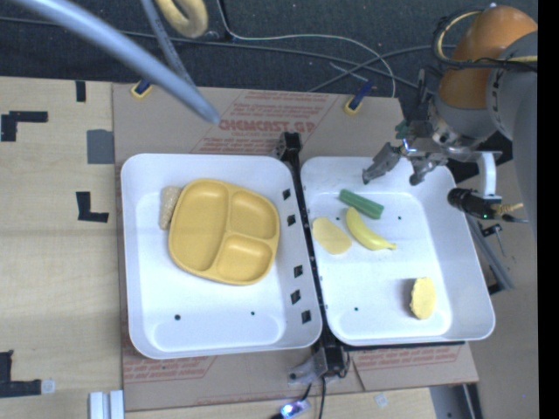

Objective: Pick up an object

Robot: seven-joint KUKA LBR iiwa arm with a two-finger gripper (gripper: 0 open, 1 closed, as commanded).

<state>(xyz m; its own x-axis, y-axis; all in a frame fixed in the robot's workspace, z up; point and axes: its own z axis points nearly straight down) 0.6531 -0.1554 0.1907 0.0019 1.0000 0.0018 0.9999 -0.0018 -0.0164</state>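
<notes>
The right bin [454, 260] holds a green stick-shaped piece [361, 203], a yellow banana [368, 232], a pale yellow round piece [331, 236] and a small yellow lump [423, 298]. My gripper [398, 164] hangs over the bin's back edge, up and to the right of the green piece, with its two fingers spread apart and nothing between them. The nearest finger [377, 165] points down-left toward the green piece without touching it.
The left bin [140, 260] carries a yellow divided plate [224, 231] with a tan sponge-like piece [169, 206] tucked at its left rim. A black divider [301, 234] separates the bins. Grey tubes [105, 33] and cables cross the back.
</notes>
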